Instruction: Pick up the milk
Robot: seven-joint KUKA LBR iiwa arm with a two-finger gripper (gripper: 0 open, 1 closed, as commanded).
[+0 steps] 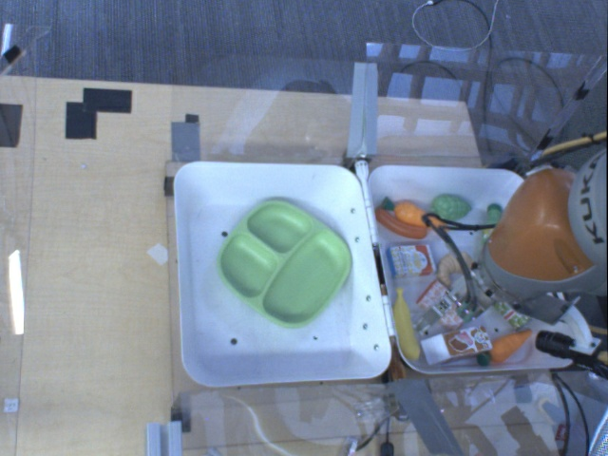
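A small white carton with red and blue print, which I take for the milk, lies in the left part of the right bin. The arm's orange band and grey wrist hang over the bin's right half. My gripper is low among the items, right of and nearer than that carton, beside a red and white packet. A white carton with a brown label lies on its side just in front of the gripper. Whether anything sits in the gripper is hidden by the wrist and cables.
The right bin also holds a carrot, a green fruit, a yellow banana and a second carrot. A green divided plate sits in the left bin. Cables trail at the right.
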